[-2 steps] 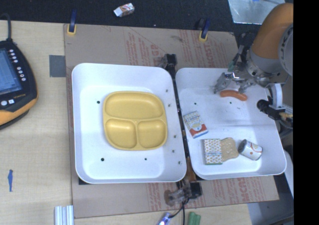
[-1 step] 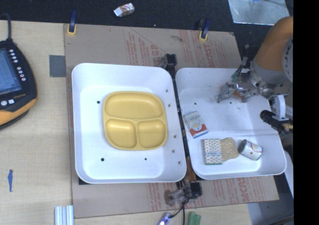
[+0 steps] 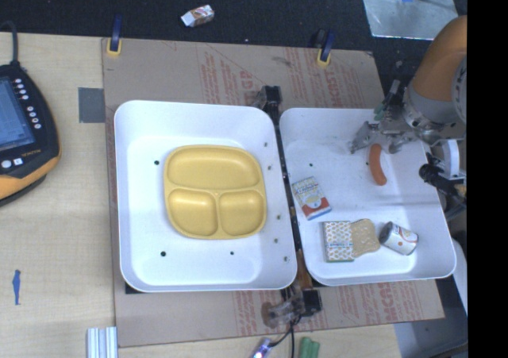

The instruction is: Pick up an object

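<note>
Two shallow white bins are seen side by side on a sheet of brown cardboard. In the left bin [image 3: 135, 190] one item is held: a yellow plastic plate [image 3: 215, 190] with rounded corners, divided into three compartments, one long section at the far side and two smaller ones nearer the camera.

In the right bin [image 3: 333, 122] five loose items are counted. An orange sausage-shaped piece [image 3: 378, 165], smooth and rounded at both ends, is laid near the far right part of the bin floor. A small printed carton [image 3: 310, 197] in white, blue and red is placed close to the bin's left wall. Nearer the front, a flat patterned packet [image 3: 338, 240] is set touching a tan, rough-surfaced slice of bread [image 3: 365, 237], and just beside these a small tin can [image 3: 398, 238] is lying on its side.

One gripper [image 3: 382, 139] is found over the far right of the right bin, its metal fingers spread apart just above the far end of the orange piece; nothing is seen pinched between them. An orange band is visible on the grey arm [image 3: 438, 63] above it.

Outside the bins, one black and orange handheld controller [image 3: 22, 132] is resting on the wooden bench at the left, two blue clamps [image 3: 115, 35] are fixed on the cardboard's far edge, and one crumpled wrapper [image 3: 198, 16] is lying on the dark floor beyond.
</note>
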Controlling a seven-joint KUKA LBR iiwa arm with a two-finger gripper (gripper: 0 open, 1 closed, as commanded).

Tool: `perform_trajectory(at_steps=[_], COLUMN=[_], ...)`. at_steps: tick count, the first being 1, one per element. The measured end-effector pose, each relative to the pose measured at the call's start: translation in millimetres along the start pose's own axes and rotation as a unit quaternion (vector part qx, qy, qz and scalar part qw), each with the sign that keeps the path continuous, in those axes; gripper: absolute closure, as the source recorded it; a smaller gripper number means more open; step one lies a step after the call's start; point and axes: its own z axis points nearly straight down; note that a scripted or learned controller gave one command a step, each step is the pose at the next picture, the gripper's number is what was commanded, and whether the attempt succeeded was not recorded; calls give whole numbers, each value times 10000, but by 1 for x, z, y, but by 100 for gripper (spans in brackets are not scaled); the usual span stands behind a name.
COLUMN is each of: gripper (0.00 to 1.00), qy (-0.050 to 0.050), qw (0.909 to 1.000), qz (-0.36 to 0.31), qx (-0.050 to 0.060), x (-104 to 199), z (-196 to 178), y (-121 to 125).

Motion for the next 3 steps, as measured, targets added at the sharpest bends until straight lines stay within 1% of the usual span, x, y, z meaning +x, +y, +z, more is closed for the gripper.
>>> perform_trajectory(at_steps=[1, 2, 3], gripper=[0, 0, 0], qy=[-5, -5, -5], qw=[10000, 10000, 10000], qz=[4, 1, -1], qx=[11, -13, 18], x=[15, 0, 4], z=[0, -104, -28], y=[-21, 0, -21])
